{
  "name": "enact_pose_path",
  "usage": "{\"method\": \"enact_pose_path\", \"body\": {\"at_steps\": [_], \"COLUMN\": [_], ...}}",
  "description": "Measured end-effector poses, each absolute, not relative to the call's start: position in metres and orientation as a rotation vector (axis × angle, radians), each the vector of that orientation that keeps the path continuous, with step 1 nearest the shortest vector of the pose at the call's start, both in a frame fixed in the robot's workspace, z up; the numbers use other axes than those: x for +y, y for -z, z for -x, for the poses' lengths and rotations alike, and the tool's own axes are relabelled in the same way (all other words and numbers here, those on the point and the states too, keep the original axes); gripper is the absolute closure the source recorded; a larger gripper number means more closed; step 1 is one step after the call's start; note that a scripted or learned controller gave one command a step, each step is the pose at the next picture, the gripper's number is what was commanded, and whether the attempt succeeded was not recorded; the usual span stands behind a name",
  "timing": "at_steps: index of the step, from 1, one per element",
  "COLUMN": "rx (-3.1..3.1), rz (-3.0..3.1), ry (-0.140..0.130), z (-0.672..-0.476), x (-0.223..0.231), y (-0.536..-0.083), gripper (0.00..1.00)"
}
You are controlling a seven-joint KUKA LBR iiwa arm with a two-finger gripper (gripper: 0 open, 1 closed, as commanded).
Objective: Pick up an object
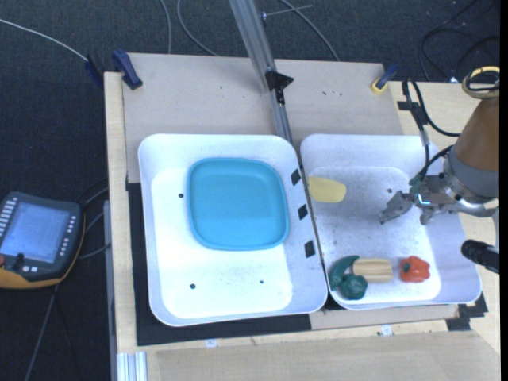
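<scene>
Dark carpet with loose cables surrounds a pale wooden worktop [238, 86] that bears two shallow white bins side by side.

Nearest the camera, along the front edge of the right bin [373, 153], lie three candidates in a row: one dark green leafy piece [348, 277], one tan cylinder-like block [373, 270] touching it, and one red pepper-shaped toy [413, 269] just beside the block. Further back, near that bin's left wall, sits one yellow flat piece [326, 190], well apart from the rest. That makes four loose things in this bin.

The left bin [159, 213] holds one blue square plate [237, 203].

The hand [405, 205] hangs over the middle of the right bin, on its right side, with its fingers spread and nothing between them. It stands above bare floor, between the yellow piece and the front row.

To do this step well, I judge it best to choose an isolated target. The yellow piece has room all around it, but looks flat and may slip. The red toy is rounder and closer; the fingers should straddle it clear of the tan block, then descend fully before closing.

Beyond the bins, one metal pole [252, 30] slants across the worktop, and two clamps sit at the back corners, blue [127, 68] and yellow-blue [384, 78]. One handheld pendant [36, 238] rests on the carpet at left.
</scene>
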State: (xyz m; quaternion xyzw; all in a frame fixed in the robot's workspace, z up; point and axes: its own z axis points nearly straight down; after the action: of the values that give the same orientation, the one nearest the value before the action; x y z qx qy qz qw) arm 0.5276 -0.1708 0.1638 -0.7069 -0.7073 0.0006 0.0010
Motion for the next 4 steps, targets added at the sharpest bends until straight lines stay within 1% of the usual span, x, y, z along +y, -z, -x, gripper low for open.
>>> {"method": "enact_pose_path", "body": {"at_steps": [1,2,3,4], "rx": [-2.219,-2.222,-2.224,-2.225], "rz": [2.220,2.222,2.224,2.223], "ry": [-0.003,0.001,0.003,0.004], "z": [-0.525,-0.526,-0.522,-0.522], "x": [-0.175,-0.175,-0.173,-0.169], "y": [-0.121,-0.133,-0.177,-0.220], "gripper": [0.00,1.00,1.00,1.00]}}
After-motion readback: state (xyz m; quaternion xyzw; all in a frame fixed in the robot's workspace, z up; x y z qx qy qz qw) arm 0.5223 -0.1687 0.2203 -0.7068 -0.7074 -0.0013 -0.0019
